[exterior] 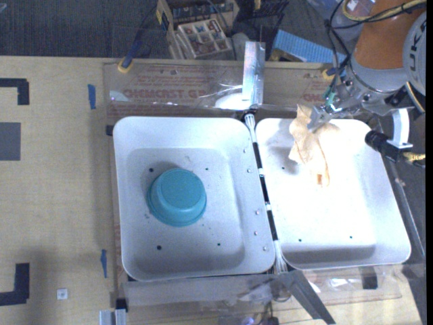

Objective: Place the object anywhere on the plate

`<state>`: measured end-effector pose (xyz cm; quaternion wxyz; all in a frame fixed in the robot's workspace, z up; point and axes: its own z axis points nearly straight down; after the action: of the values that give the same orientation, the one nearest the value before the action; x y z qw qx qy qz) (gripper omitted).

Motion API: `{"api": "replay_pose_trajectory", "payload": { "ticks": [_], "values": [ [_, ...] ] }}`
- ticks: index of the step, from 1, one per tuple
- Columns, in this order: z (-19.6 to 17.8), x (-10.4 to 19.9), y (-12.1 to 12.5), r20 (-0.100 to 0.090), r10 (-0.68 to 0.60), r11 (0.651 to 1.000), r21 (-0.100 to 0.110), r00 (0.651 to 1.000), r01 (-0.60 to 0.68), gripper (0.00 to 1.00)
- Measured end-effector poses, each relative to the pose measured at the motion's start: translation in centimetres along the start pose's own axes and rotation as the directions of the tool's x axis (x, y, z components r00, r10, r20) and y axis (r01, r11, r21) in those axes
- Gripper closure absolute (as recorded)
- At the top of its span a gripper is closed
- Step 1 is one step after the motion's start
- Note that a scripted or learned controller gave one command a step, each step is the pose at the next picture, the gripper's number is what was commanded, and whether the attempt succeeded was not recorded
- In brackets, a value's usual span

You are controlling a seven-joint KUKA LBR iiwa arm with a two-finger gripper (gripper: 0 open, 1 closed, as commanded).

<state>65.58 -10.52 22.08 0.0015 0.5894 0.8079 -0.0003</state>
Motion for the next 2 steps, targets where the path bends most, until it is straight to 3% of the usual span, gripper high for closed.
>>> {"api": "replay_pose_trajectory", "payload": {
  "ticks": [1,2],
  "values": [
    [-0.4,0.0,0.1,0.002,-0.001,1.0,-0.002,1.0,0.001,1.0],
    [-1.1,5.0,-0.1,-0.003,-0.391,0.921,0.0,0.921,0.391,1.0]
  ]
}}
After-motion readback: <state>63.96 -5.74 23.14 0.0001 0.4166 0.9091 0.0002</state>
